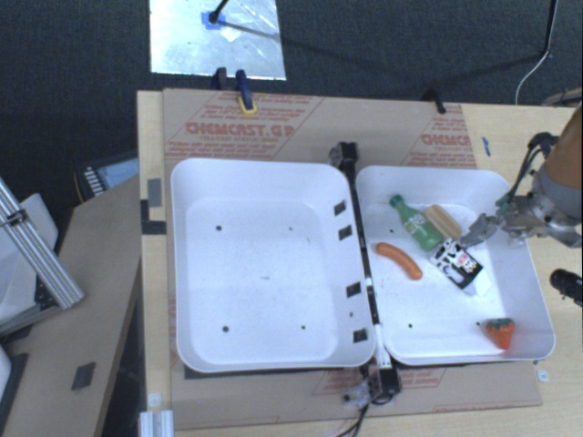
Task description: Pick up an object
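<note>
The right bin (524,271) holds several small objects. A green bottle (415,223) lies near its far middle, with a tan block (444,218) right beside it. An orange-red sausage (399,259) lies toward the bin's left side. A black-and-white box (457,265) sits in the middle, and an orange carrot-like toy (500,332) rests in the near right corner. My gripper (477,231) reaches in from the right and hangs just above and to the right of the black-and-white box, close to the tan block. Nothing shows in its grasp.
The left bin (187,271) stands beside the right one, with a black hinge strip (361,262) between them. A cardboard sheet (301,126) lies under both bins. A shiny metal plate (217,25) sits at the back, off the bench.
</note>
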Controlling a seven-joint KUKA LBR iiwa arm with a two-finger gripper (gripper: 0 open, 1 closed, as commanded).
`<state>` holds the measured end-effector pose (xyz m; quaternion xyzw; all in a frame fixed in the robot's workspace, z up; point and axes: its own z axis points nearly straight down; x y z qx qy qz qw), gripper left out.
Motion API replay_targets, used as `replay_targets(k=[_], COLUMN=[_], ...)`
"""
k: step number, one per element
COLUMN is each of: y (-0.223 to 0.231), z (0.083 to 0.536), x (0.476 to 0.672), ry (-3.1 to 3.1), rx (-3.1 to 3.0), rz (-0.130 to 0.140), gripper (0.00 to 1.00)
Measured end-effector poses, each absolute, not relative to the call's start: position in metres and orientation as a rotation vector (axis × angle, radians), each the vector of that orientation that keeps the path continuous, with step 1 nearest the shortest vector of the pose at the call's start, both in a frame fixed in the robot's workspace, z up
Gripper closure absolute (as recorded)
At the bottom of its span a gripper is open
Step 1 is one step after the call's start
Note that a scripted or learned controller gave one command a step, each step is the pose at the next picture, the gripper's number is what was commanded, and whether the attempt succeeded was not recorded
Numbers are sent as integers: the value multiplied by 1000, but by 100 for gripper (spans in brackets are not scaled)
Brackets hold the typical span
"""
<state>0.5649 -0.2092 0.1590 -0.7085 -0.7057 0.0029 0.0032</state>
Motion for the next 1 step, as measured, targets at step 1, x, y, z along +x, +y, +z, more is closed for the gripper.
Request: replay_targets(k=[1], y=[-154], z=[100], x=[640], ry=[-2242], rx=[-2220], rz=[-10], gripper=[0])
